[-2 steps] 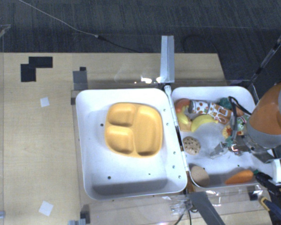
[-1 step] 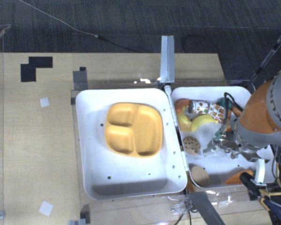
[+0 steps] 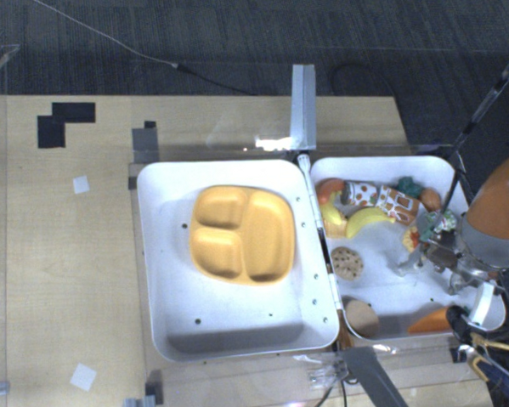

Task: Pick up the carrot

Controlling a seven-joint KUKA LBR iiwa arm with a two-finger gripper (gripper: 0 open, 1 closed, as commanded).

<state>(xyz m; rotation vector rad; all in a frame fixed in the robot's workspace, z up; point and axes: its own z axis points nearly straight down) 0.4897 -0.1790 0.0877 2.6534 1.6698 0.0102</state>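
Light wood table (image 3: pixel 63 276) on dark carpet (image 3: pixel 186 32). Carrot (image 3: pixel 428 321) lies at right bin's (image 3: pixel 386 285) near wall. End effector (image 3: pixel 415 258) above bin; grip state indeterminate. Carton (image 3: pixel 382 200) print illegible, possibly decorative.

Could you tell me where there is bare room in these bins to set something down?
The left bin is bare around the yellow tray, mainly along its front. The right bin is crowded at the back by the banana.
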